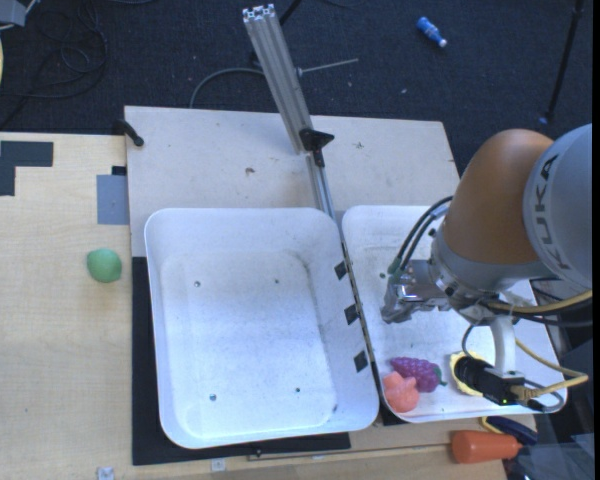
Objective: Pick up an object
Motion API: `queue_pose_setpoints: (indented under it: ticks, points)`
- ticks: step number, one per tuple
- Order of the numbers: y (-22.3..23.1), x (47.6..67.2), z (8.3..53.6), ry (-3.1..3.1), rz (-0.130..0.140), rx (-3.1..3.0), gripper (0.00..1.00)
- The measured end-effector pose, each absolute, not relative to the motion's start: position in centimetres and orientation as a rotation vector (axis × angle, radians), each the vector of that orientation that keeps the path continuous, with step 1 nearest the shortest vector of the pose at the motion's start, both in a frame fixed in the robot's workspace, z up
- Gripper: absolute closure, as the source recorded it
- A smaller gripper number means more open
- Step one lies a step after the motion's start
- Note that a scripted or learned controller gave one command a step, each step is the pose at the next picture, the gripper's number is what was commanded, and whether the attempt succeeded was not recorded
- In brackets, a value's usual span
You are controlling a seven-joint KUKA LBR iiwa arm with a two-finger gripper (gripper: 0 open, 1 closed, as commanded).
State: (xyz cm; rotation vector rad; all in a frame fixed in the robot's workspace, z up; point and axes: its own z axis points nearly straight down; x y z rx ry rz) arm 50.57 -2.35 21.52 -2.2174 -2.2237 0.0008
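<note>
Gripper (398, 306) hung over right bin (372, 230), grip state unclear; knobbly purple toy (416, 370) and smooth orange lump (401, 393) lay just below it.

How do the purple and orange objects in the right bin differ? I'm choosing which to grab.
The purple object is bumpy, like a grape cluster; the orange object looks smooth and rounded. The purple one lies farther from the bin's near rim, the orange one closer to it. Both are small, touching, and below the claw.
</note>
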Motion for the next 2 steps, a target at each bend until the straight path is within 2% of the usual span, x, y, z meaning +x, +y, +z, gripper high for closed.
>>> queue_pose_setpoints:
  ticks: [1,2]
  points:
    - [3.0,50.8,23.0,-2.225,-0.001,-2.217,1.0]
    - [7.8,52.3,22.0,-2.224,0.001,-2.217,1.0]
